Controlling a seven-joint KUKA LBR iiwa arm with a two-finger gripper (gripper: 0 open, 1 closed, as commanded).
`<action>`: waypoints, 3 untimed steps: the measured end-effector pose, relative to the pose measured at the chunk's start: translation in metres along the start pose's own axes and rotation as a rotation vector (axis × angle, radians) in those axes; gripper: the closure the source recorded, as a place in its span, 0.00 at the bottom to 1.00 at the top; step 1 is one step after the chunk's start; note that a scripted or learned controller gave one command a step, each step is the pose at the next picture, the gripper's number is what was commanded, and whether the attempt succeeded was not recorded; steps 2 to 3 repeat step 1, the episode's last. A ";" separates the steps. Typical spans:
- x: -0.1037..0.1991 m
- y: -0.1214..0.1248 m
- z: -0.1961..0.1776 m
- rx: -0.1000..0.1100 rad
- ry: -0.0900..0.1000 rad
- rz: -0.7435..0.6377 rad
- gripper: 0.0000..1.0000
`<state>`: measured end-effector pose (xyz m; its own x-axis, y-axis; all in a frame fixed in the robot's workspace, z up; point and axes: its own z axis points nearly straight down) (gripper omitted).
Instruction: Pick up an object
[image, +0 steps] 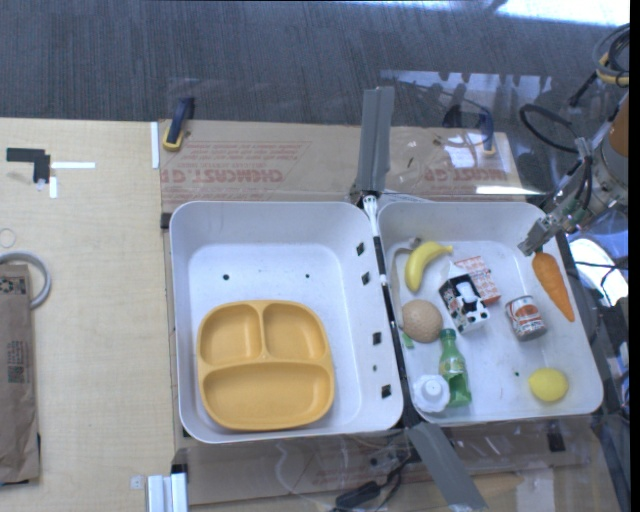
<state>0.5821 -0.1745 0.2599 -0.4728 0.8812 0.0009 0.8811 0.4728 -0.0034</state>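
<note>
Presently catalogued, with the right bin (590, 400) as landmark: inside it, toward its far-left part, a banana (422, 262); nearer its middle, a red-and-white box (478, 278) touching a black-and-white carton (463, 303); just left of the carton, a brown egg-like ball (421, 321); below that, a green bottle (448, 372) lying with its white cap toward the near rim; right of centre, a small can (525, 317); at the near-right corner, a lemon (547, 385); along the right wall, a carrot (553, 285) lying slantwise. Items sit loosely scattered, apparently tipped in for picking practice, none stacked. Left of the right bin, sharing a rim, stands the left bin (190, 300), holding a yellow divided plate (266, 364). Tool (540, 235): poised over the right bin's far-right edge, just above the carrot's blunt end; whether its tips are apart or together cannot be told, and nothing is seen between them. Judgement: carrot is the likeliest target; pick not yet made.
</note>
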 end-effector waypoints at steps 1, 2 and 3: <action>0.024 0.028 0.023 0.001 0.001 -0.144 1.00; 0.024 0.028 0.023 0.001 0.001 -0.144 1.00; 0.024 0.028 0.023 0.001 0.001 -0.144 1.00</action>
